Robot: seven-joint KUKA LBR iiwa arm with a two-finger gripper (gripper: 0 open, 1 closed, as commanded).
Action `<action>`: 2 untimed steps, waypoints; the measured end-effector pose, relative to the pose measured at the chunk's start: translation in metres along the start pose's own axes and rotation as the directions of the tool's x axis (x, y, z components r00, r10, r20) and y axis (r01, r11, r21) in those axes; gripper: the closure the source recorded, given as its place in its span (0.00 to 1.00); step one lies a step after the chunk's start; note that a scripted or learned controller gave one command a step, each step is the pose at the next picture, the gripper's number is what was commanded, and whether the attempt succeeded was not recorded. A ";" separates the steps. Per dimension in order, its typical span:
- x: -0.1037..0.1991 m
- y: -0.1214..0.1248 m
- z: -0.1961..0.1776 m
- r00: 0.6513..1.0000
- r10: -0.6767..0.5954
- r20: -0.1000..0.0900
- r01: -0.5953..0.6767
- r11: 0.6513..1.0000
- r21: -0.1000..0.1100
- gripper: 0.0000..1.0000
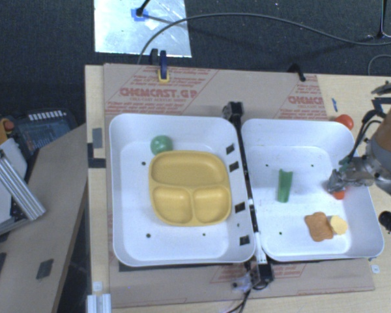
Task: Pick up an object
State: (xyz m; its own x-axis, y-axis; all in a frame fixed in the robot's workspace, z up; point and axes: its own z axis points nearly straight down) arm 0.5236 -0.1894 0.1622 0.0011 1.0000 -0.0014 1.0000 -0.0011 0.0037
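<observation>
The cardboard sheet (pixel 202 87) under both bins reads "CHEMCAST GP" in red print. In the left bin (pixel 127 194) sits a yellow divided tray (pixel 186 186), a green ball (pixel 161 144) touching its far edge. In the right bin (pixel 300 142) lie a green stick (pixel 284 185) and a brown-and-yellow piece (pixel 324 226). The gripper (pixel 339 184) hangs at the right wall (fingers' state: cannot tell), a small orange-red object (pixel 339 193) just below it.

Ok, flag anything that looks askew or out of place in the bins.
Nothing stands out. The yellow divided tray lies flat in the left bin beside a green ball; the green stick and the brown and yellow pieces lie loose in the right bin.
</observation>
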 end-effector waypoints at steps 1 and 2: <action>0.002 0.005 -0.061 1.000 -0.005 0.000 0.005 1.000 0.000 1.00; 0.001 0.007 -0.101 1.000 -0.006 0.000 0.006 1.000 0.000 1.00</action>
State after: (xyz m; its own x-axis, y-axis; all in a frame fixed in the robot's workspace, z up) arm 0.5298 -0.1878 0.2629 -0.0045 1.0000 -0.0016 1.0000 0.0045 0.0040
